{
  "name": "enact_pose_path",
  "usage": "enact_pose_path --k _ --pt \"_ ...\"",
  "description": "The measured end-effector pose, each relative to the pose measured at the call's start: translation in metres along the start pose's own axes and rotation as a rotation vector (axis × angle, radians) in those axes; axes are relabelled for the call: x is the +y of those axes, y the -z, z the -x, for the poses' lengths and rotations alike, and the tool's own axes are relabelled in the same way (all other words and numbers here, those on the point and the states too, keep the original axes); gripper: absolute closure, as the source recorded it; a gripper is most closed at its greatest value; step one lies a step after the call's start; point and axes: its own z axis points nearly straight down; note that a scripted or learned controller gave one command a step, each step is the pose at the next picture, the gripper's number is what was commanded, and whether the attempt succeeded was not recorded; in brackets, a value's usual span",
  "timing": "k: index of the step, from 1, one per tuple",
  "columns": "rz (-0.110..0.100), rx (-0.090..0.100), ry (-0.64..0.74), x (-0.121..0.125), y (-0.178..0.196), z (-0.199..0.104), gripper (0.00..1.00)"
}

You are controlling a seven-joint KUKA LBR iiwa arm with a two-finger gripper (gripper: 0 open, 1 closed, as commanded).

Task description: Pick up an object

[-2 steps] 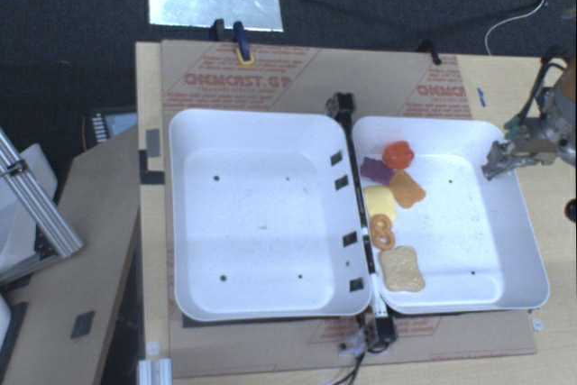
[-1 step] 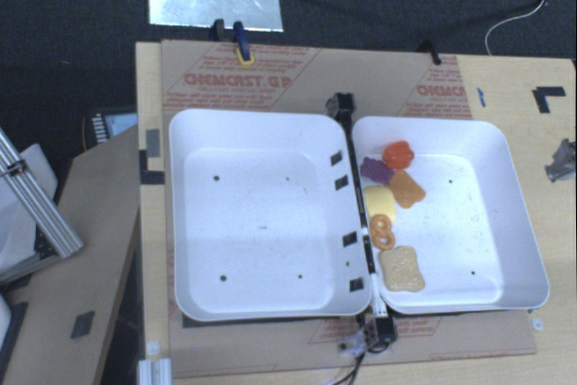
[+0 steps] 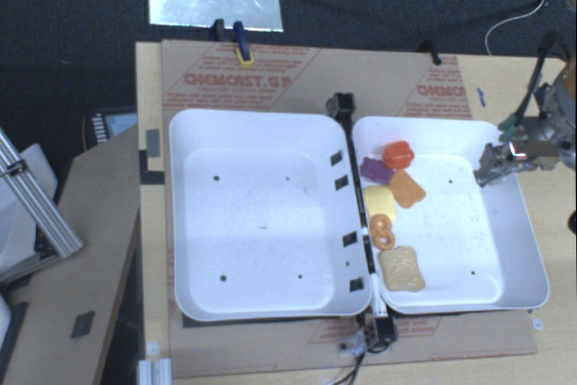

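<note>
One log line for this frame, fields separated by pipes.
claw over right bin, right edge | holding nothing visible | toys clustered by divider | left bin

Two bins sit side by side on the bench. The left bin point(image 3: 261, 212) has nothing in it. All the stuff is in the right bin point(image 3: 451, 230), bunched along its left wall: a pepper point(image 3: 398, 154) farthest back, a pretzel point(image 3: 382, 232) lower down, and a bread slice point(image 3: 402, 270) nearest the front. The gripper point(image 3: 491, 165) hangs over the right bin's back right edge.
</note>
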Motion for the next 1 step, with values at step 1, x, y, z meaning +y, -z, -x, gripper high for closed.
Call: enact_pose_path --k 1 --pt "0.02 -0.005 -0.007 -0.0003 0.1832 -0.0199 1.0"
